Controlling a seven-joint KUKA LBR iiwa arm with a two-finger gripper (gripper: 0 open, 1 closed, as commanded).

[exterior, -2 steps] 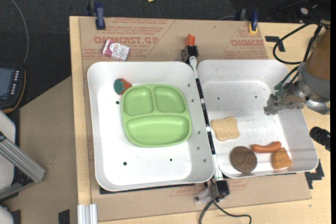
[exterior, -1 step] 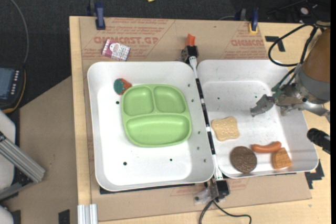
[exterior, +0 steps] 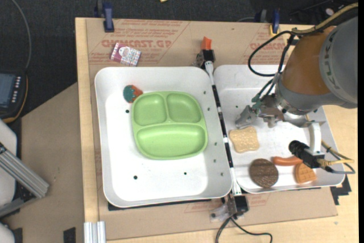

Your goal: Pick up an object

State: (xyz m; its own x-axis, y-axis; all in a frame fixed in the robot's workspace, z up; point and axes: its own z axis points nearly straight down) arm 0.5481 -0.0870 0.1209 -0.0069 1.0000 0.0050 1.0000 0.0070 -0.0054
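My gripper (exterior: 253,115) hangs low over the middle of the right bin (exterior: 234,81), just above and beside a tan slice of toast (exterior: 244,139). Nothing shows held in it. Along the bin's front lie a brown round disc (exterior: 264,172), an orange sausage-like piece (exterior: 287,160) and an orange wedge (exterior: 305,174). In the left bin (exterior: 108,139) a green divided plate (exterior: 169,124) lies flat. A small red and green item (exterior: 132,93) sits at the plate's back left corner.
The grey arm with its orange band (exterior: 310,68) covers the back right of the right bin, with black cables looping around it. A small pink packet (exterior: 125,53) lies on the cardboard behind the left bin. Clamps (exterior: 207,54) stand between the bins.
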